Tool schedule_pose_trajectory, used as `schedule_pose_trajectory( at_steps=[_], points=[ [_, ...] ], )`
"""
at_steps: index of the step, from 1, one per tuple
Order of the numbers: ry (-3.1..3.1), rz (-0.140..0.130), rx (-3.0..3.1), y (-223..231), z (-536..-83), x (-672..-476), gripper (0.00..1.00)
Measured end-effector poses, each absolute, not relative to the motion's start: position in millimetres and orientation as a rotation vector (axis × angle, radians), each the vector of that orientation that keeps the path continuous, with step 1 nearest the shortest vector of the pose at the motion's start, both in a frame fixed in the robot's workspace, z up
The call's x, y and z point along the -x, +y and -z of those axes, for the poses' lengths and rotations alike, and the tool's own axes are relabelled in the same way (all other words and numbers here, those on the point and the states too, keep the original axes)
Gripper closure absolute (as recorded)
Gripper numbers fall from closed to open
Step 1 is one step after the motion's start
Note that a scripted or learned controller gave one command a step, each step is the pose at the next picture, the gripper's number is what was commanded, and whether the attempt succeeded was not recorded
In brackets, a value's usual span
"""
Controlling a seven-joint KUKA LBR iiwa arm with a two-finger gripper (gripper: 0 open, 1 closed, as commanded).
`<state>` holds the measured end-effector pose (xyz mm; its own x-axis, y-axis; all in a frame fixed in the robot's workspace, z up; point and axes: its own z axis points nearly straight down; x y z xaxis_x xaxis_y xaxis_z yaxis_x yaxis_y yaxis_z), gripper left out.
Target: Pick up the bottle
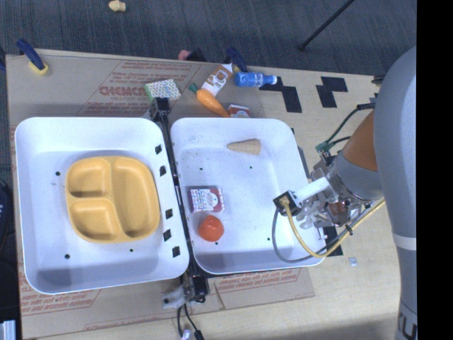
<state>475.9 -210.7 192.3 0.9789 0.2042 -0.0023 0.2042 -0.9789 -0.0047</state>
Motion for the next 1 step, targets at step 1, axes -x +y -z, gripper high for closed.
schedule_pose_trajectory(
  at_steps=[1],
  points=[
    [-0.327,-0.008,3.118,-156.3,-199.6,-475.9,1.0]
  ],
)
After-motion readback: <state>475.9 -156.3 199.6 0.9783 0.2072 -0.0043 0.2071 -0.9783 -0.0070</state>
